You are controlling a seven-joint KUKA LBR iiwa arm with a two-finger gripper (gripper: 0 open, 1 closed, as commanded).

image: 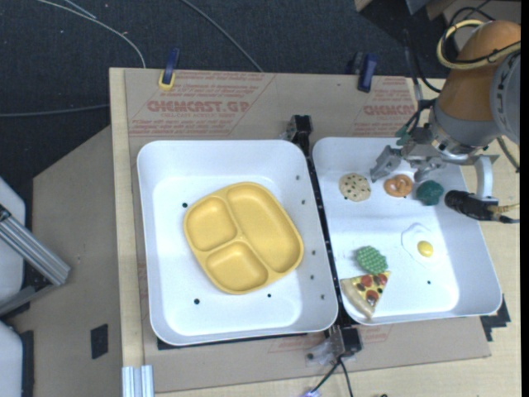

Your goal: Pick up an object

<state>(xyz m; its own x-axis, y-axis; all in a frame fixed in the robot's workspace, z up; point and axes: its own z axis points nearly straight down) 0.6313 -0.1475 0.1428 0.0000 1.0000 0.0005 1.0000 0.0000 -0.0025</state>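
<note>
My gripper (402,169) hangs at the back of the right bin (463,292), its fingers spread open. Just in front of the fingertips lies a small brown doughnut-like pastry (397,186); nothing is held between the fingers. A chocolate-chip cookie (355,187) lies to its left and a teal round piece (429,192) to its right. Nearer the front of the same bin are a fried egg (419,242), a green knobbly piece (372,259) and a pizza slice (365,292).
The left bin (165,172) holds a yellow divided plate (241,236). The arm's orange band and grey wrist rise over the right bin's back right corner. A black divider strip (318,222) runs between the bins.
</note>
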